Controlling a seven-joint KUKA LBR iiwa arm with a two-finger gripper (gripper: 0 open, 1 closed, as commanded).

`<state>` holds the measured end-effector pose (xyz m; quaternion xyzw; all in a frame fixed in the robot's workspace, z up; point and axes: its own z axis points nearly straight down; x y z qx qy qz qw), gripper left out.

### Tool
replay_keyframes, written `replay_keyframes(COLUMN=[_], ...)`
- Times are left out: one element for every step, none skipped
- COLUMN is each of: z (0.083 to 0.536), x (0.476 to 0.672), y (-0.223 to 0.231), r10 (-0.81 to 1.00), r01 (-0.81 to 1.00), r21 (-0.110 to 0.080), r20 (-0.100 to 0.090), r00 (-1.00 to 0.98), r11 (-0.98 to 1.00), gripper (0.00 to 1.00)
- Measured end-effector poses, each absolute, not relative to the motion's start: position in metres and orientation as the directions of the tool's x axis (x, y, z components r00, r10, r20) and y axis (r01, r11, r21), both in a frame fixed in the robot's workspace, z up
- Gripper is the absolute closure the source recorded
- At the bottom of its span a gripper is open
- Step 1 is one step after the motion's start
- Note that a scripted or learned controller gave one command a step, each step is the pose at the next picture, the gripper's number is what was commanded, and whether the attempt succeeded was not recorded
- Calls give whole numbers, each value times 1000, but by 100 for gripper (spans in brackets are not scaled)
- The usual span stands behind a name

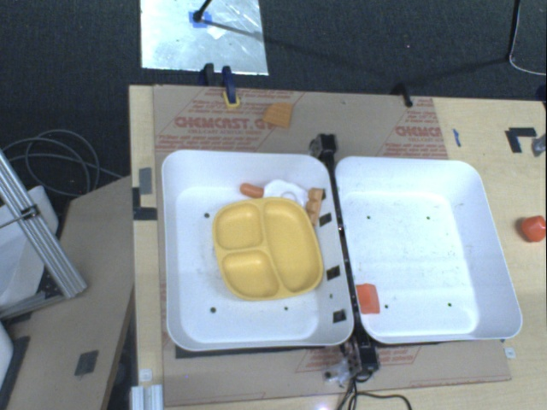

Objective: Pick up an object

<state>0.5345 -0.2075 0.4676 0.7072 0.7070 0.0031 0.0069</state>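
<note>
left bin (184, 314): yellow divided tray (265, 248) sits mid-frame, white cup (285, 191) peeking out just above it, small orange piece (251, 190) at the cup's left, tan block (314, 203) by the divider | right bin (491, 254): orange block (367, 298) in its lower-left corner | bench: orange item (532, 228) far right, outside the bins

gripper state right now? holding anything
Gripper: cannot be told from the camera view; the yellow divided plate lies in the left bin, untouched.
</note>
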Motion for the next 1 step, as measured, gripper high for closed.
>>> replay_keyframes(z=[460], x=[485], y=[-207], r10=[1000], r01=[1000], r21=[3], r20=[-1], r00=[1], r11=[-1], gripper=[0])
